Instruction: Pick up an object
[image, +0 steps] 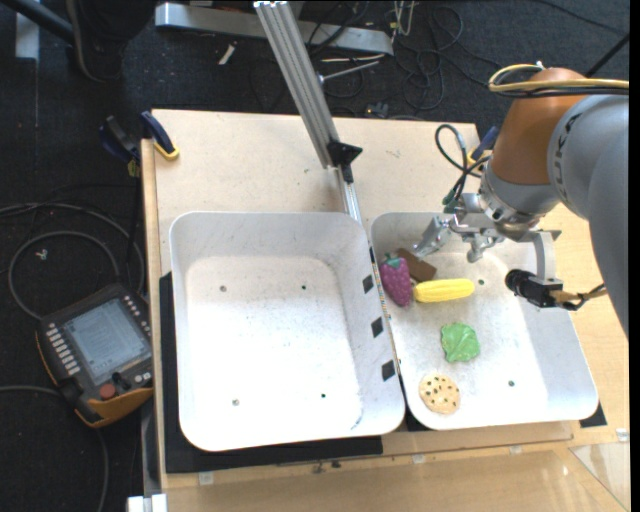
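While no writing can be read on anything, the end effector (455, 240) hangs over the right bin's (545, 385) far end, fingers spread with nothing between them. Purple grapes (396, 281), yellow corn (444, 290), green lettuce (460, 342) and a cookie (439, 393) lie along that bin's left side, leaving its right half bare.

On the desk (250, 165) sit 2 white bins (265, 325), plus 1 purple grape bunch (396, 281), 1 yellow corn cob (444, 291), 1 green lettuce leaf (460, 342), 1 cookie (439, 393), and 1 brown piece (417, 266).
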